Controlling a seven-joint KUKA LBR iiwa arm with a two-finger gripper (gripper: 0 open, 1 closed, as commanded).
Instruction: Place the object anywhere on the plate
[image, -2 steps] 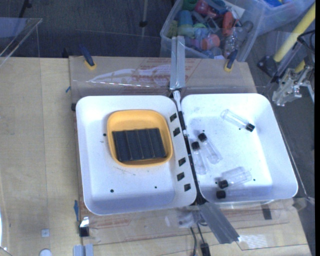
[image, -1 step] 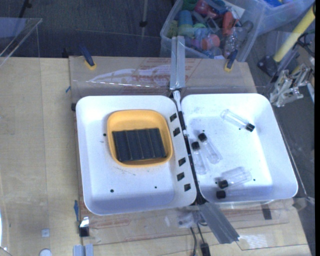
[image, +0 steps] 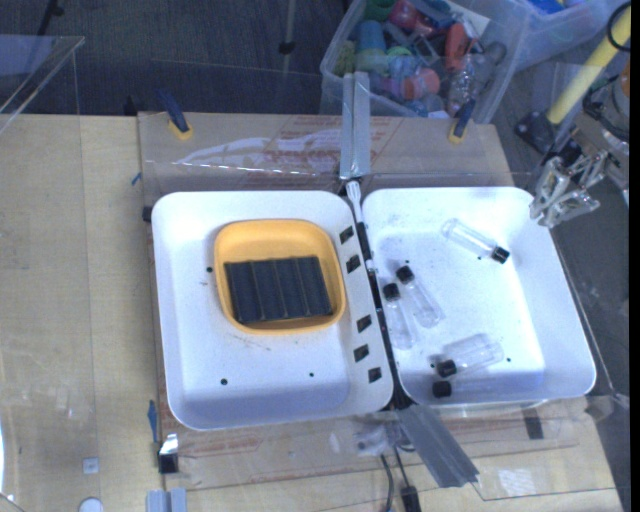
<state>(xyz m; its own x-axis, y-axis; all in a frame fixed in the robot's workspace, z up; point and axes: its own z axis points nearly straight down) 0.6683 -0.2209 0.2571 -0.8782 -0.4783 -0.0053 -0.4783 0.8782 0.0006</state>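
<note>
pincer (image: 562, 192) up over right bin's (image: 560, 330) far-right corner, fingers apart, holding nothing. vials (image: 476, 241) lie in that bin below-left of it. plate (image: 276, 274) w/ dark insert well left, in left bin (image: 190, 370).

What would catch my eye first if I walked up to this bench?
Most likely the yellow square plate holding a dark ribbed rectangular block, set in the left white bin. Next, the clear plastic vials with black caps scattered in the right white bin. At the far right edge, outside the bins, a metal two-finger gripper hangs.
</note>
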